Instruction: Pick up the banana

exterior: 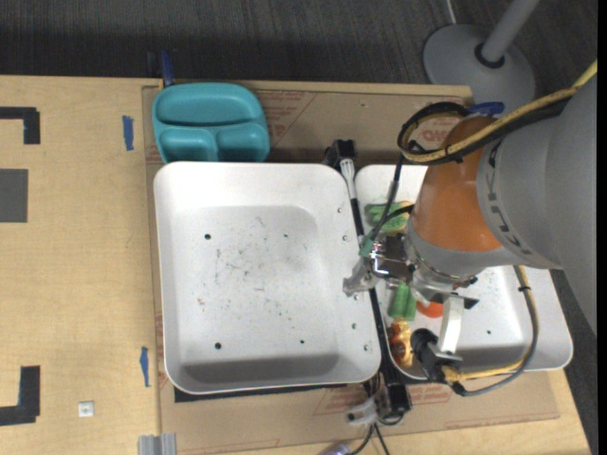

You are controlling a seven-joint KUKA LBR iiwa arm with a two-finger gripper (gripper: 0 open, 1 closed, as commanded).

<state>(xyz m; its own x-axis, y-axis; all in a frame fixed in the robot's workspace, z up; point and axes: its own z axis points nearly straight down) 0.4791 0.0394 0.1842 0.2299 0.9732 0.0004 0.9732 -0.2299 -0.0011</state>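
My arm's orange band (455, 207) and grey wrist hang low over the right bin (545, 344) and hide most of what lies in it. The gripper (415, 300) is down inside that bin, close to its left wall. A green item (400, 302) and a small red-orange piece (430, 306) lie right beside it. A yellowish-brown item (402, 337) lies in the bin's front left corner, just in front of the gripper; I cannot tell whether this is the banana. Nothing can be seen held.
The left bin (251, 263) stands to the left, its right rim touching the right bin. A teal divided container (211, 121) sits behind it. Another green item (384, 212) lies at the right bin's back left. Cables loop around the wrist and hang over the front edge (379, 406).
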